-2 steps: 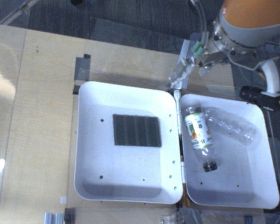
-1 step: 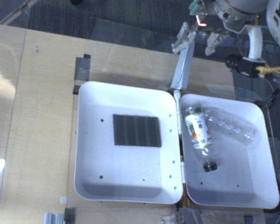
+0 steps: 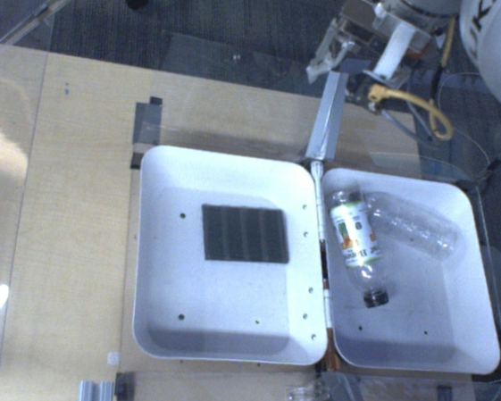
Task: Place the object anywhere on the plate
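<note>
A dark grey ribbed rectangular plate lies flat in the middle of the left bin. In the right bin, a clear bottle with a green, white and orange label lies on its side along the left wall, its black cap pointing toward the front. My gripper hangs high above the back of the bench, beyond the divider between the bins and well away from the bottle and the plate. Nothing shows in it.
A second, unlabelled clear plastic bottle lies across the back of the right bin, touching the labelled one. A grey metal post stands behind the bins at their junction. A yellow cable loops below the wrist.
</note>
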Robot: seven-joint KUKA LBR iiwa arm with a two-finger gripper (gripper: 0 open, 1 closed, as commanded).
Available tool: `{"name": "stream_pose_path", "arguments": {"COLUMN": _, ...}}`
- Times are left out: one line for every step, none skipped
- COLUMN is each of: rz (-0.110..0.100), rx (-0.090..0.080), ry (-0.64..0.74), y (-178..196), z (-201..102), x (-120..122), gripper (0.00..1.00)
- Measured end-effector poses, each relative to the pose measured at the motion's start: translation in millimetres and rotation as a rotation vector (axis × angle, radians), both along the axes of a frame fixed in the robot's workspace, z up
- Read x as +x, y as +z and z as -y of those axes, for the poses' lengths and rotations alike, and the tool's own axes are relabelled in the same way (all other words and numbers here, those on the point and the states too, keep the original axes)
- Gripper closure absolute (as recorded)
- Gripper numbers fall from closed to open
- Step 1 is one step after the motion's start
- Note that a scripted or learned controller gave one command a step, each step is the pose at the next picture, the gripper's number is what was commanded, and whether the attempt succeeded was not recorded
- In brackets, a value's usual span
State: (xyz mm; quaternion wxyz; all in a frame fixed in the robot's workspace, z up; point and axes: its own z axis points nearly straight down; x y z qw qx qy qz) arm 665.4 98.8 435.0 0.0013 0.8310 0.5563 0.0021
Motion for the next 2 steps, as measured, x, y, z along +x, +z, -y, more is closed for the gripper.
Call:
{"name": "stream_pose_path", "arguments": {"rz": 0.000, "rx": 0.002, "ry": -0.349, "y": 0.1, "z": -38.8, "x": 2.4, "gripper": 0.00}}
{"name": "stream_pose_path", "arguments": {"rz": -0.002, "rx": -0.001, "ry": 0.519, "y": -16.3, "z": -94.5, "x": -15.7, "gripper": 0.00}}
